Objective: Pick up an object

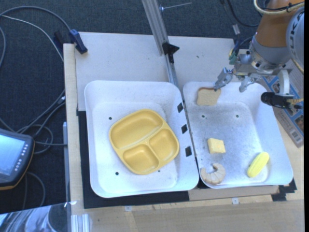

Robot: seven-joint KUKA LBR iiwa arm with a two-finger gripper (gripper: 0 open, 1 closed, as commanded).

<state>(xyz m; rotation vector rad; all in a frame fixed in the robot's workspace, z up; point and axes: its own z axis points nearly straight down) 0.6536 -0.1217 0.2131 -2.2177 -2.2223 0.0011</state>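
Observation:
My gripper (233, 81) hangs over the far edge of the right bin (241, 112), its two fingers spread apart and open with nothing between them. Its left fingertip (220, 82) is just above and right of a tan slice of bread (207, 97) lying in the bin's far left corner; I cannot tell if they touch. Nearer the front lie a yellow cheese block (216, 145), a pale curled shrimp-like piece (213, 174) and a yellow oblong fruit (258, 164).
The left bin (99, 129) holds a yellow divided plate (144, 141). A metal pole (159, 23) rises at a slant behind the wall between the bins. Cables and a tablet (12, 158) lie left of the bench.

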